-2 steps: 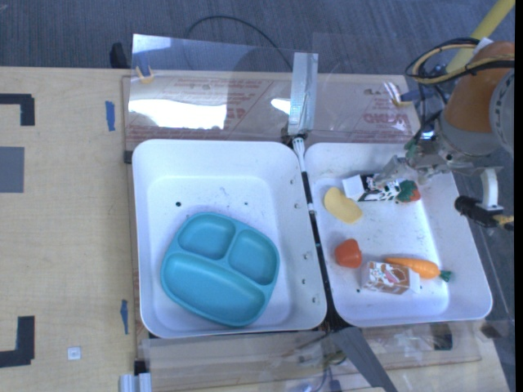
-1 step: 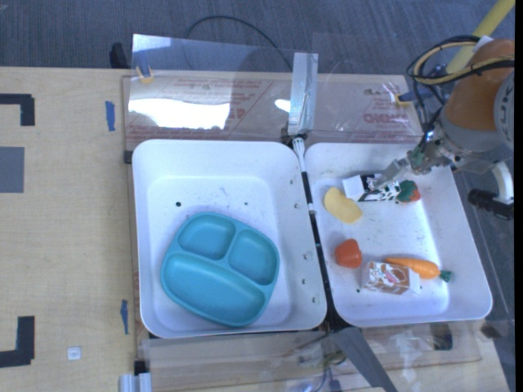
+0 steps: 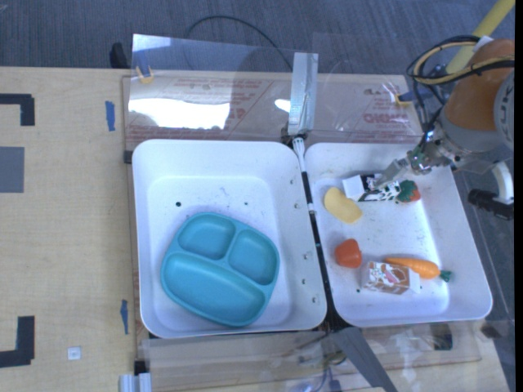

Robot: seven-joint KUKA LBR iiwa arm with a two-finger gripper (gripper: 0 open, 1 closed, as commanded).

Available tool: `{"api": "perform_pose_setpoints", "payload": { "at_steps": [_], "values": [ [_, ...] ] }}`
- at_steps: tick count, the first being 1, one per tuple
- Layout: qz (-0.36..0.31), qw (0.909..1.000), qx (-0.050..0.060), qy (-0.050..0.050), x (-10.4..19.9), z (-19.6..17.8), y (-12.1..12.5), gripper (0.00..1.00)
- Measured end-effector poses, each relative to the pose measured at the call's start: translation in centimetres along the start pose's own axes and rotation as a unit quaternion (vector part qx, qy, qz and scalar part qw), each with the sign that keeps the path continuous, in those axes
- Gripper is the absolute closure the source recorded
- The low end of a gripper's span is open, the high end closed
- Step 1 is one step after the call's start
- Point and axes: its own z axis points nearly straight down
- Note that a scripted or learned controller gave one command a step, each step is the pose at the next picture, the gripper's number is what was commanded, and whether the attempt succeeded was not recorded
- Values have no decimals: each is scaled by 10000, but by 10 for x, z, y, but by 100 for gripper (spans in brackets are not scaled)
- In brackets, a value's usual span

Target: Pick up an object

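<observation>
The arm (image 3: 482, 96) reaches in from the right and bends down over the far part of the right bin (image 3: 466, 300). Its gripper (image 3: 377, 188) lies low among a small black-and-white item (image 3: 384, 191) with a red-and-green piece (image 3: 407, 191) at its right end; whether the fingers are parted or closed cannot be told, and nothing can be seen held between them.

Just to the left of the gripper a yellow lump (image 3: 342, 205) lies close to the bin's left wall. Nearer, an orange-red piece (image 3: 348, 253) sits apart from it. Towards the near right, a carrot (image 3: 415, 266) lies crosswise, touching the far edge of a small brown-and-white carton (image 3: 386, 278). Bare white floor lies between the gripper and the carrot, and along the right wall.

The left bin (image 3: 163, 170) holds a blue divided plate (image 3: 219, 268) in its near half, close to the near rim; the far half is open floor. A clear plastic screen (image 3: 212, 96) stands behind both bins.
</observation>
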Motion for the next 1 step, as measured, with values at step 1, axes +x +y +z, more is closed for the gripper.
{"api": "perform_pose_setpoints", "payload": {
  "at_steps": [1],
  "values": [
    [-397, 9992, 27, -37, 23, -1, 4, 0]
  ]
}}
